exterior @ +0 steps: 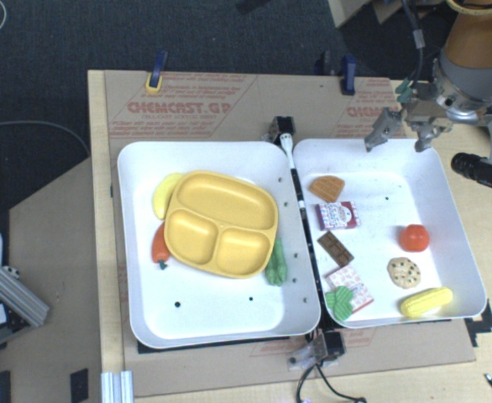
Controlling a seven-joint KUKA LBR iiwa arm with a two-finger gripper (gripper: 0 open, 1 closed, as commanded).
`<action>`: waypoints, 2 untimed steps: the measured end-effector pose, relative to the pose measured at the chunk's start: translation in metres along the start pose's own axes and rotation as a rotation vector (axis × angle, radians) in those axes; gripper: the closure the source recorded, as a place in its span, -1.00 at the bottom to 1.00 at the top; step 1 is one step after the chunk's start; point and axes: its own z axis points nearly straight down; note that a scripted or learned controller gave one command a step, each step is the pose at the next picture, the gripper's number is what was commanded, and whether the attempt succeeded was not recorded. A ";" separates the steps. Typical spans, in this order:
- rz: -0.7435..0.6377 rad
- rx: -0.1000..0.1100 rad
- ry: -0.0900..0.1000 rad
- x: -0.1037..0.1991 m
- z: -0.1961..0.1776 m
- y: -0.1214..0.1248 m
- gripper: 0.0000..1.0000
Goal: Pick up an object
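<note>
Corn (pixel 426 301) by near rim, tool (pixel 401 141) spread above far rim

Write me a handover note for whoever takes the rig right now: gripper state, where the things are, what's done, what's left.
Gripper: open, holding nothing, above the far edge of the right bin.
Right bin: tomato, cookie, corn cob, bread slice, red-and-white packet, brown bar, another packet.
Left bin: yellow divided tray lying over a banana, a red item and a green item.
Done: nothing picked yet.
Left: descend, grasp one object, lift.
</note>
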 end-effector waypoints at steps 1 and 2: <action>-0.002 -0.014 -0.002 0.000 -0.008 0.002 -1.00; -0.002 -0.007 0.000 0.008 0.049 -0.003 -1.00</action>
